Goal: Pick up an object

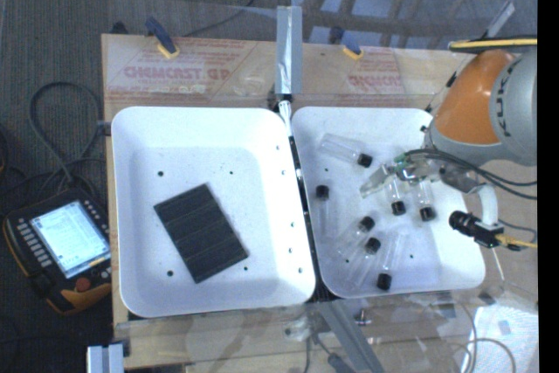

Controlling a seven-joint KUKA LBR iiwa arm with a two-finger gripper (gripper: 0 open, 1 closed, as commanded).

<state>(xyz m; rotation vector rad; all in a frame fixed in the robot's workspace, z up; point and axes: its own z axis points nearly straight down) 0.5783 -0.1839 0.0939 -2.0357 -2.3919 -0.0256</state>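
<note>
You had the gripper (400, 175) low over the right bin (454, 275), among the clear vials with black caps (367, 236) scattered across its floor; whether it was open or closed could not be told. The left bin (131, 144) held a dark ribbed slab (200, 231) lying flat.

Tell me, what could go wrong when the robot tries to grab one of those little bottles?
The clear bottles lie close together in the right bin, so the gripper might bump neighbors or catch two. They are see-through and lying down, so one could roll or slip away. The black pad in the left bin is safely apart.
</note>
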